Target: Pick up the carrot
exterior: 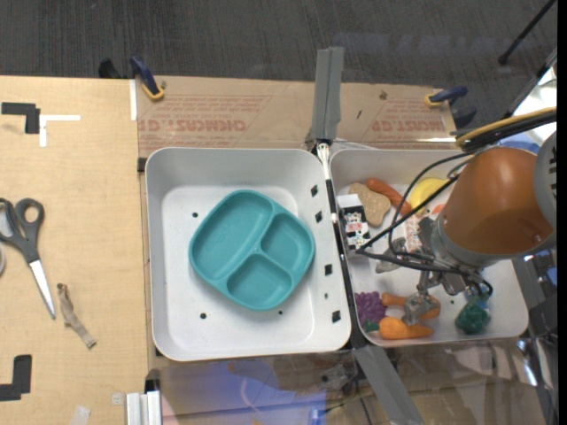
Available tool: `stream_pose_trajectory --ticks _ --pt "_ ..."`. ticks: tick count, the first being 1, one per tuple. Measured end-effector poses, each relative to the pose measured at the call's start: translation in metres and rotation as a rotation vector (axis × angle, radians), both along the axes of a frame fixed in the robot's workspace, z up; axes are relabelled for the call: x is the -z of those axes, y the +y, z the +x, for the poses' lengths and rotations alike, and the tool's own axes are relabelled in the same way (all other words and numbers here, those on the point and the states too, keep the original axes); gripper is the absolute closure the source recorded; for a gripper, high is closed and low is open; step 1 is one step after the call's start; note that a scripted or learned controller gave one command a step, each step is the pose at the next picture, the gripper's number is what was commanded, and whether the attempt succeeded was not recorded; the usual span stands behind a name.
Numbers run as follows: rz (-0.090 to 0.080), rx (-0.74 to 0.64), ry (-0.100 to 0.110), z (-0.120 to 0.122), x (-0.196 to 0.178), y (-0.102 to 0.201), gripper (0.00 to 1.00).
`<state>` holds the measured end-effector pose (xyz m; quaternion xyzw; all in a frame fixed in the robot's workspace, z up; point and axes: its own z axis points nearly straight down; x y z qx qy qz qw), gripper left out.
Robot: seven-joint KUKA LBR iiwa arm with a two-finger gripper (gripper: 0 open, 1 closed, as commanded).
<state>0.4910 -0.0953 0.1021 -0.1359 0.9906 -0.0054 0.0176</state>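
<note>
In the right bin [505,330], an orange carrot [403,329] lies close to the front wall. A second orange piece [415,305] sits just above it, and I cannot tell whether the two are one thing. My gripper [431,292] hangs low right over this orange piece, at the end of the arm with its large orange band [492,204]. Cables and the wrist hide the gripper's tips.
Purple grapes [368,306] lie left of the carrot and a dark green item [473,317] to its right. Further back are a thin orange-red item [387,189], a beige piece [373,204], a yellow item [426,189] and a small white carton [353,220]. A teal divided plate [252,249] lies in the left bin [168,237].
</note>
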Motion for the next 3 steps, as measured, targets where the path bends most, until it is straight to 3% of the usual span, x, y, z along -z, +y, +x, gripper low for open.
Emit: stream_pose_trajectory --ticks 1,2,3 --pt "-0.004 -0.257 0.003 0.005 0.002 -0.013 0.0" --pt "-0.01 -0.661 0.019 0.006 0.006 -0.001 0.0" --pt "-0.02 -0.715 0.003 -0.003 0.002 -0.015 0.0"
